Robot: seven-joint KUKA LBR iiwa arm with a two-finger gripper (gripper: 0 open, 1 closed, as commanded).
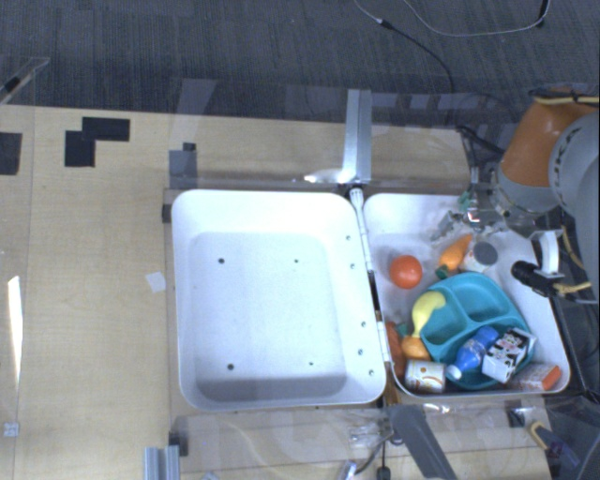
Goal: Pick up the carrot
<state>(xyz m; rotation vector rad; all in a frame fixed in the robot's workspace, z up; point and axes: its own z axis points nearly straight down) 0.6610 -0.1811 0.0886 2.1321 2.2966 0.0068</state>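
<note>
I see the carrot (394,345) wedged against the right bin's left wall, just left of the teal tray (473,314). It looks like light, stiff, slick plastic; I'd pinch mid-body. The tool (466,217) is blurred; its state I cannot tell.

Pale wooden surface (84,309) with black marks (94,139) at upper left. Dark grey carpet (234,42) beyond, crossed by a thin cable (450,26).

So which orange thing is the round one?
The orange ball, lying alone on the right bin's white floor. The other orange things are longer, like the carrot by the gripper.
</note>
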